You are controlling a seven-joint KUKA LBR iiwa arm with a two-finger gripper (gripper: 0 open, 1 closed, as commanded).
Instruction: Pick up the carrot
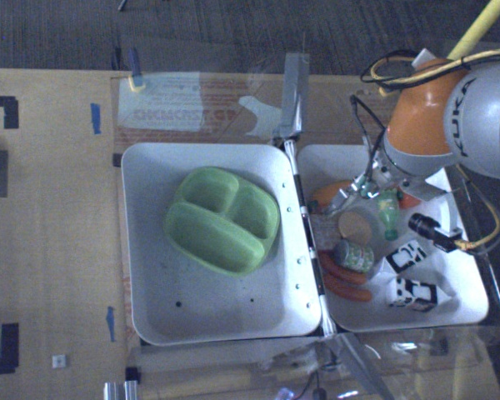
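Carrot (327,195), as best I can judge, is the orange piece in the cluttered bin (460,283), at the corner next to the divider and away from the camera, partly covered by the claw (360,192). The claw hangs right over it, just toward that bin's middle. Cannot tell how far open the claw is, or whether it has hold of anything. Step looks like the approach or descent onto the carrot, grasp not confirmed. The next move needs a centred close on the orange body, clear of the bin wall and the neighbours, then a straight lift. The neighbours crowd it: a green bottle (387,213) and a can (355,257) near the bin's middle, and two reddish sticks (347,291) along the near divider side, which could be mistaken for the target. Black-and-white pieces (413,293) sit in the near outer corner. Across the divider the other bin (150,307) holds a green divided plate (223,220). Around the bins is a tan wooden worktop (50,248) with blue tape marks (95,117) and a clear sheet (179,107). Beyond it lies dark carpet (233,15).
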